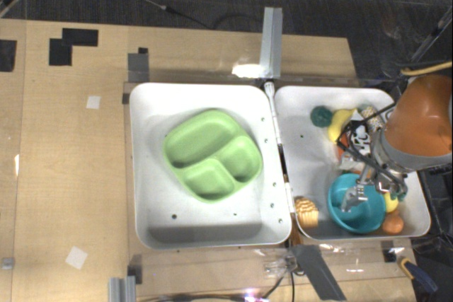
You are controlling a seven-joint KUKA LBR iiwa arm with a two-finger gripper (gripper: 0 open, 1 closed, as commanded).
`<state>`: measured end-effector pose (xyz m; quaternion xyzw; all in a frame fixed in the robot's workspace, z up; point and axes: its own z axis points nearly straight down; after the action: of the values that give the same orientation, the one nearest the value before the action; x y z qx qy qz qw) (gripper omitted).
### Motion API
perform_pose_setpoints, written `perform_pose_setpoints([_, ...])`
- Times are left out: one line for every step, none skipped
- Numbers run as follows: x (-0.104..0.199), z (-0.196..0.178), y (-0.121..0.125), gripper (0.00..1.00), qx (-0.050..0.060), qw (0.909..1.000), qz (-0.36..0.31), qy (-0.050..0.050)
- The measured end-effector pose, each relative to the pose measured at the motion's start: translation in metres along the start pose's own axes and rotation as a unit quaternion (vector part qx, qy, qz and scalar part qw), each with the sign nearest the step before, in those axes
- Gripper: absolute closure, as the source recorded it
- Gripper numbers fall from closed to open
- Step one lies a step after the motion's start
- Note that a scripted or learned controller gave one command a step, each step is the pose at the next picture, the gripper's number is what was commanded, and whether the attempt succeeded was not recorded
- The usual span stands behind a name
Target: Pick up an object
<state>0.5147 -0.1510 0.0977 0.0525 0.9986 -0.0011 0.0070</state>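
Two white bins: one green tray, one teal bowl under the pincer, grip unclear.

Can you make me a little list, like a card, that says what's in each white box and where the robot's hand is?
left bin: one green divided plate
right bin: blue bowl, dark green ball, yellow toy, tan ridged toy, small orange piece, other little toys
arm: reaches in from the right, over the right bin
gripper: down at the blue bowl
holding something: cannot tell
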Motion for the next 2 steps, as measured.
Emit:
perform_pose_setpoints([0.025, 0.005, 0.042, 0.0, 0.001, 0.9968, -0.08, -0.006])
perform_pose_setpoints([0.022, 0.004, 0.052, 0.0, 0.007, 0.9983, -0.057, -0.008])
